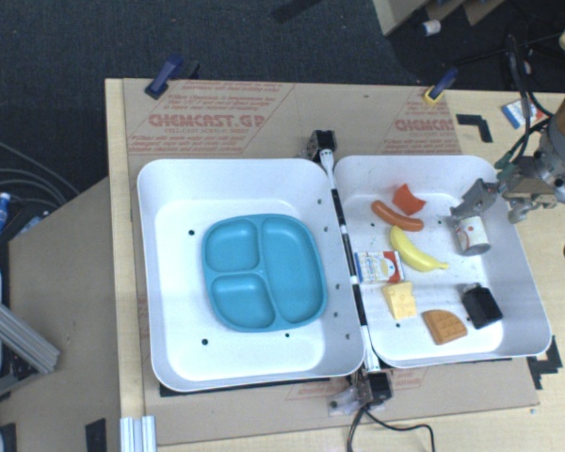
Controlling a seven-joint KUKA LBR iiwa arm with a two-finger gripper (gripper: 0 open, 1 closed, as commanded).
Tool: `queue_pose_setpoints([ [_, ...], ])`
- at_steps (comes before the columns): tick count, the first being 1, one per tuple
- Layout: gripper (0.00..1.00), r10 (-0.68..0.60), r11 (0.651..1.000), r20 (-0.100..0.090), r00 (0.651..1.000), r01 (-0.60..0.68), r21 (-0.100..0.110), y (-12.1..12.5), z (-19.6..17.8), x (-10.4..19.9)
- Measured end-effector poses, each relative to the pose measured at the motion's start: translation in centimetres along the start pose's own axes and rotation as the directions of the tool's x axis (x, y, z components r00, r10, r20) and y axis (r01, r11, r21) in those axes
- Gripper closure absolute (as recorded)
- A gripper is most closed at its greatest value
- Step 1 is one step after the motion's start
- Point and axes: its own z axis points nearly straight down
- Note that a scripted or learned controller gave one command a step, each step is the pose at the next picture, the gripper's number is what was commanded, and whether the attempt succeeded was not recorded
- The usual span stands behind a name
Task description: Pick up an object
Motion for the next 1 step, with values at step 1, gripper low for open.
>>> queue_pose_setpoints([
  [1,0.00,0.001,1.000,0.000,1.000,-0.001,0.002,5.08,13.09,-3.98],
])
